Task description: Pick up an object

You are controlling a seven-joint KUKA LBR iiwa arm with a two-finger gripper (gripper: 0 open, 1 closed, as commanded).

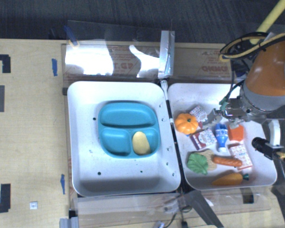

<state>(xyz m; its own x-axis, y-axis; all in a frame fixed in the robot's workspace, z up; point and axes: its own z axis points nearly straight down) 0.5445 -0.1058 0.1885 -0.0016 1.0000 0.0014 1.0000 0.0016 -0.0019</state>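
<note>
Your gripper [217, 116] hangs over the right bin [270, 175], whether spread or pinched you cannot tell; the small orange pumpkin [186, 123] lies at its nine o'clock, the blue bottle [221, 137] at its six, neither visibly gripped.

The arm [268, 87] is grey with 1 glossy orange band, looped black and yellow cables, and a metal end effector [217, 116].

left bin [80, 141]: tray [128, 128], lemon [141, 143] in it | right bin [268, 172]: pumpkin [187, 123] left, carrot [228, 178] front
</note>
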